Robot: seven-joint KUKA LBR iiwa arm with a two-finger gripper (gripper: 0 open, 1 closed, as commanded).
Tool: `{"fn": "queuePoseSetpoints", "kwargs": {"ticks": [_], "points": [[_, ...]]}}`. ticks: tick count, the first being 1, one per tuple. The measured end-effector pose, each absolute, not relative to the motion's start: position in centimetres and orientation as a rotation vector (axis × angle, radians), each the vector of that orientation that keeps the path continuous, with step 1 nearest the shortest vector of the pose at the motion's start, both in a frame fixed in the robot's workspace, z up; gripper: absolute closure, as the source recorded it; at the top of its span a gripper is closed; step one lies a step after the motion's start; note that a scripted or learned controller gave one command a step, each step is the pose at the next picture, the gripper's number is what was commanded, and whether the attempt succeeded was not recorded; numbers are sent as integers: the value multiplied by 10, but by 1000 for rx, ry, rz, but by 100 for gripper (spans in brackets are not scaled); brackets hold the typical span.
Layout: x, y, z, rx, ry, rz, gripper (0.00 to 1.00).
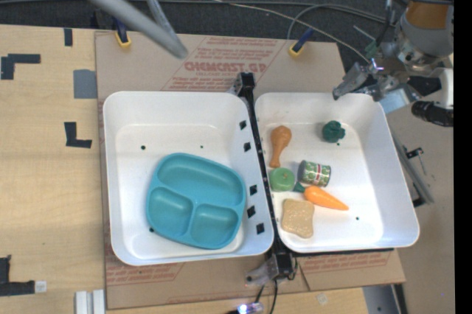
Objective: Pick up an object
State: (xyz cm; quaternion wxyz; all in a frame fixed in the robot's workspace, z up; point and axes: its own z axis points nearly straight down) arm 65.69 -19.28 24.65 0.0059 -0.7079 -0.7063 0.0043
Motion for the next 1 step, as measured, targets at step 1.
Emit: {"fn": "queuePoseSetpoints", "kwargs": {"ticks": [1], "points": [[659, -192, 256, -2220, -2223, 2, 0]]}}
